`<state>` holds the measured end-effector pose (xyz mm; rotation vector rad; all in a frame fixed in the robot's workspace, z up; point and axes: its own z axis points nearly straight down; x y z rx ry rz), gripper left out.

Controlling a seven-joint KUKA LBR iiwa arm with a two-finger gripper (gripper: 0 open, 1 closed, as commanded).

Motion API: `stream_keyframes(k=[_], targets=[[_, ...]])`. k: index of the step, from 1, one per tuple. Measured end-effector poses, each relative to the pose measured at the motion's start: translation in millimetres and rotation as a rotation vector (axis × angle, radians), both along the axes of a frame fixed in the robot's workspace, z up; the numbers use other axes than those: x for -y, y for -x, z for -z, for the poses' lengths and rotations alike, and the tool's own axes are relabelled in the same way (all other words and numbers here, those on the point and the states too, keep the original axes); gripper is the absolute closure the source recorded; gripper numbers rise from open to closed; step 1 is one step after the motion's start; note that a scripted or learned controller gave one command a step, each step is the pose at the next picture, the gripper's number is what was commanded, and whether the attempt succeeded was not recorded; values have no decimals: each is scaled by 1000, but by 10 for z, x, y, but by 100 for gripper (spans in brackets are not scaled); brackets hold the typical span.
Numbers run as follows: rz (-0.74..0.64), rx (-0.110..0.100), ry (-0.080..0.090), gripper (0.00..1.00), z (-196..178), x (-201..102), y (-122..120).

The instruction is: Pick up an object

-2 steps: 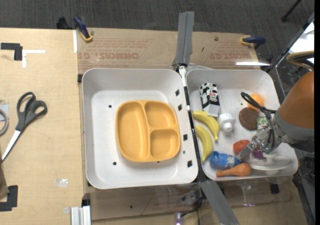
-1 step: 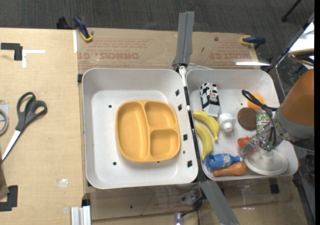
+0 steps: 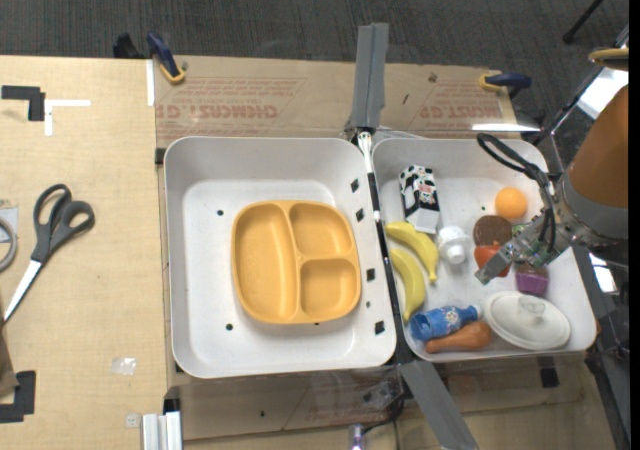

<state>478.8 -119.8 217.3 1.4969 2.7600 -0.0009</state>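
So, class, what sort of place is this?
Probably a robotics lab bench: a grey arm reaches over two white bins, toy food like bananas fills one, clamps hold cardboard.

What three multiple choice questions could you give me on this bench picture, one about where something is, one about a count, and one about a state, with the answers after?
1. Where does the yellow divided plate lie?
A. in the left bin
B. in the right bin
C. on the bare bench

2. How many bananas lie in the right bin?
A. one
B. two
C. four

3. How is the blue bottle placed?
A. standing upright
B. lying on its side
C. resting on the plate

Answers: 1 A, the plate sits in the middle of the left bin. 2 B, two bananas curve side by side beside the divider. 3 B, the bottle lies flat by the carrot.
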Motion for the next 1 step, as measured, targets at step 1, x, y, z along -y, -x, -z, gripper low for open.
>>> stream_keyframes(k=[1], targets=[[184,0,1,100,-584,-194,-55]])
